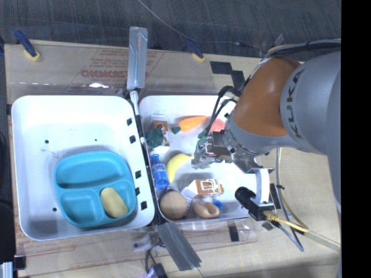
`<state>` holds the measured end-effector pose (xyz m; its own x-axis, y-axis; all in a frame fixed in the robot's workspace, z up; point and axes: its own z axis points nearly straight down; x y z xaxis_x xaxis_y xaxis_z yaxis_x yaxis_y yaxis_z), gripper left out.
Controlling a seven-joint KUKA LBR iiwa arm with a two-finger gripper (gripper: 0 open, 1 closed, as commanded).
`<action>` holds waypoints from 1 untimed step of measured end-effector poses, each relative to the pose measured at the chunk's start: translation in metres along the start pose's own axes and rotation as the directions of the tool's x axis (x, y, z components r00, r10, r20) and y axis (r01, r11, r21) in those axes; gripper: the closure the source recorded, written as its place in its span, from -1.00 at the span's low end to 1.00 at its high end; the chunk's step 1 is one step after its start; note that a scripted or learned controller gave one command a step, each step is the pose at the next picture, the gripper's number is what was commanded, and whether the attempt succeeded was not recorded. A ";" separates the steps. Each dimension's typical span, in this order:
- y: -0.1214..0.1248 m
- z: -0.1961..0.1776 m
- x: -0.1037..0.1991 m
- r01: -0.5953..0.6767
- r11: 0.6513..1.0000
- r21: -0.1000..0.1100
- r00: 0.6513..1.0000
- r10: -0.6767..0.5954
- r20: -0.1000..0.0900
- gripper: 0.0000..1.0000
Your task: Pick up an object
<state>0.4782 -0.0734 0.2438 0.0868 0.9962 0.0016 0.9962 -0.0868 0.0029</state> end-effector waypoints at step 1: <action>-0.001 0.002 -0.001 -0.001 1.000 0.004 1.000 0.001 0.001 -1.00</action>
<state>0.4774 -0.0739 0.2420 0.0882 0.9961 0.0009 0.9961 -0.0882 -0.0013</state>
